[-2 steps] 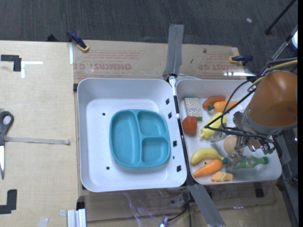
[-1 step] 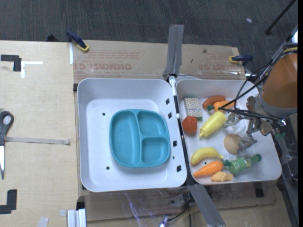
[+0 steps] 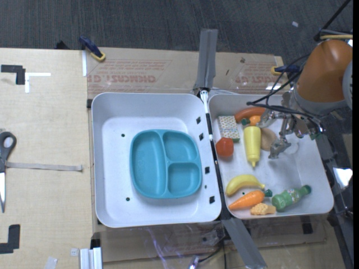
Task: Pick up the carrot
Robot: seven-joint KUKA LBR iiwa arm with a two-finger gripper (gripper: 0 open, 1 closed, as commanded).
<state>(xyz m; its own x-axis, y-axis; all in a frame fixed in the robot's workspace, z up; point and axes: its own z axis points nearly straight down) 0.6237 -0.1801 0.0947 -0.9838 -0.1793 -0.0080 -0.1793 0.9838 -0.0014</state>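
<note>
A pale wooden counter (image 3: 45, 144) is sitting under two white bins, the left bin (image 3: 106, 167) carrying a blue tray (image 3: 166, 163), while the carrot (image 3: 247, 199) is lying low in the right bin (image 3: 314, 172) between banana (image 3: 243, 182) and green bottle (image 3: 290, 196), the tool (image 3: 279, 144) hanging upper right, fingers slightly apart, gripping nothing.

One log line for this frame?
target: orange toy carrot, right white bin, front | gripper: above bin, apart from carrot | grasp: none

Light wood surface (image 3: 45, 195) carries two shallow white bins side by side, left bin (image 3: 106, 167) and right bin (image 3: 314, 172), cardboard sheet (image 3: 146, 74) under their far edge, scissors (image 3: 4, 161) at left.
</note>
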